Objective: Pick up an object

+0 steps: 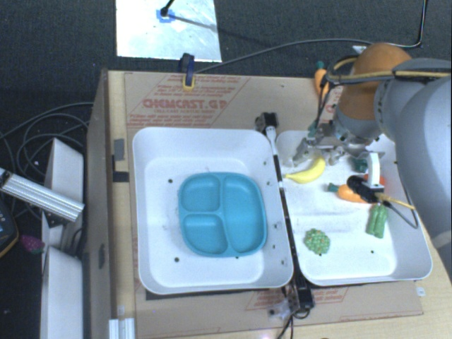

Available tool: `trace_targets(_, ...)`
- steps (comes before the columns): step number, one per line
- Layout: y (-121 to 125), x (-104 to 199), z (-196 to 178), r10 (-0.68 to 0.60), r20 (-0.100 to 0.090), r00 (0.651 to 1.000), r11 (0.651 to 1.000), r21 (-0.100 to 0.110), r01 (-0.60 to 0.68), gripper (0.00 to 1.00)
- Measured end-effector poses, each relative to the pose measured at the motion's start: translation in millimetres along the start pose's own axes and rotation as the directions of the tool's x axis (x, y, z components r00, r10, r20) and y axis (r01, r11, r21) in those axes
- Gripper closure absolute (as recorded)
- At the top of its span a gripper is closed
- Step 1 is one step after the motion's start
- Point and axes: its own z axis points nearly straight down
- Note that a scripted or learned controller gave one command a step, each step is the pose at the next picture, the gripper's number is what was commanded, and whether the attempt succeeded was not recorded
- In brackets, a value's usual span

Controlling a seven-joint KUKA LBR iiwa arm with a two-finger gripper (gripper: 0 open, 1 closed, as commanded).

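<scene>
**A:** Where does the arm end up?

**B:** The two-finger gripper [316, 149] hangs over the far left corner of the right-hand shallow white bin [353, 263]. The grey arm with its orange band sits behind it, over the bin's far edge.

**A:** Is it open or closed?

**B:** I cannot tell, because the metal parts run together from this angle. No object can be seen held in it.

**A:** What lies closest to it?

**B:** The curved yellow toy banana [308, 172]. It lies flat on the bin floor just beside the left wall, right at the near side of the gripper. Whether the two touch, I cannot say.

**A:** What else is in that bin?

**B:** A small orange toy carrot [343, 193] lies near the middle, to the right of the banana. A green toy cucumber [376, 220] lies near the right wall. A round, bumpy green toy [317, 241] sits toward the near left corner, well apart from the banana. A small teal piece [361, 165] lies by the far edge, too small to identify.

**A:** And the other bin?

**B:** The left-hand shallow white bin [155, 179] carries a light blue plastic plate with three compartments [222, 214], flat in its middle. The two bins meet along their shared edge. Both rest on a brown cardboard sheet with red lettering [212, 94].
</scene>
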Motion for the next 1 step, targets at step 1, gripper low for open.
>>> trace_targets(1, 2.5, -0.1, -13.4, -0.002, 0.001, 1.0, 1.0, -0.008, 0.002, 1.0)
